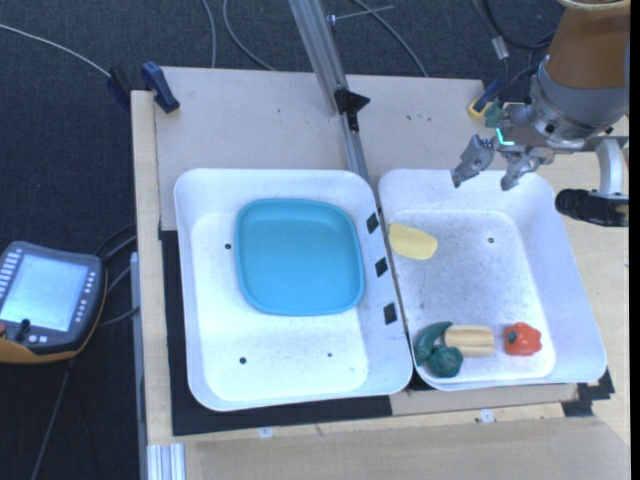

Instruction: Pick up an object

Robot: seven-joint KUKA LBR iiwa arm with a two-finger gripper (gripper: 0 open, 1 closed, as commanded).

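While the gripper [492, 171] hangs over the far rim of the right bin [575, 268], its two fingers stand spread apart with nothing between them. In that bin a yellow piece [412, 241] lies by the wall shared with the left bin [200, 268]; a green vegetable [438, 349], a tan block [470, 340] and a red pepper [521, 339] line its near edge. A blue plate [299, 256] rests in the left bin

we saw the claw [491, 168] hanging with fingers apart above the far rim of the right bin [570, 258], holding nothing. in that bin lay a yellow piece [412, 241] near the left wall, and a green vegetable [438, 349], tan block [469, 340] and red pepper [521, 339] along the near edge. the left bin [200, 268] held a blue plate [299, 256].
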